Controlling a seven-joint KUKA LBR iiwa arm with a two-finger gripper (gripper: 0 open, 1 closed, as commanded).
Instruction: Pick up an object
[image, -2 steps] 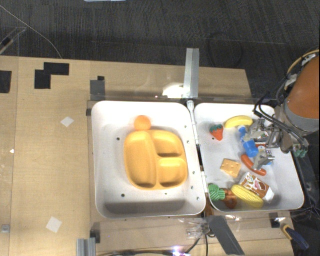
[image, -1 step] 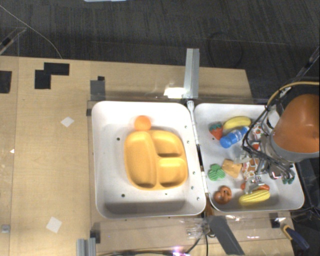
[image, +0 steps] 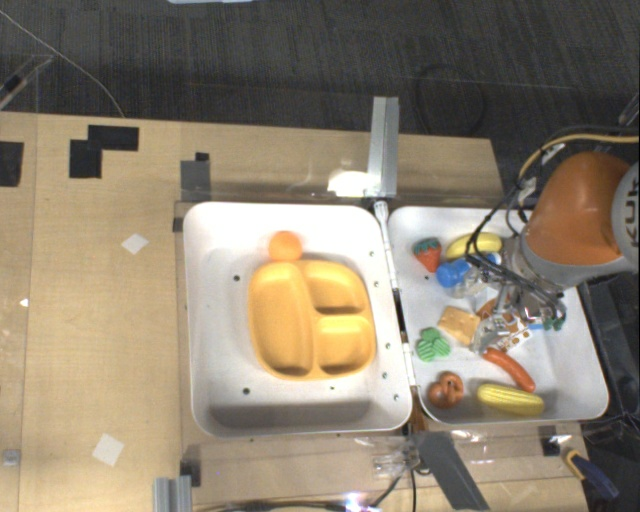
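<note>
A: How many bins on the surface (image: 90, 330)?

B: Two white ones side by side. The left bin (image: 215, 300) carries one yellow divided tray (image: 305, 320) with three compartments, and one small orange ball (image: 286, 245) touching the tray's far edge.

A: And the right bin (image: 585, 385)?

B: That one holds the loose pieces. Counting what I can make out: one red strawberry-like piece with a green top (image: 428, 253) at the far left corner, one yellow banana-shaped piece (image: 472, 243) just beside it, one blue piece (image: 453, 274) below those, one tan cracker-like square (image: 459, 324), one green leafy piece (image: 433, 346), one brown round piece (image: 446, 390), one yellow corn-like piece (image: 511, 400) along the near wall, and one red-orange carrot-like piece (image: 511, 369) just above it.

A: Where is the arm?

B: The one arm (image: 575, 215), orange band uppermost, reaches in from the right over the right bin. Its jaws (image: 505, 318) are low among the pieces, between the cracker square and the carrot piece, close to both.

A: Are the jaws apart or together?

B: I cannot tell; cables and small parts clutter that spot, and nothing is plainly seen between them.
</note>
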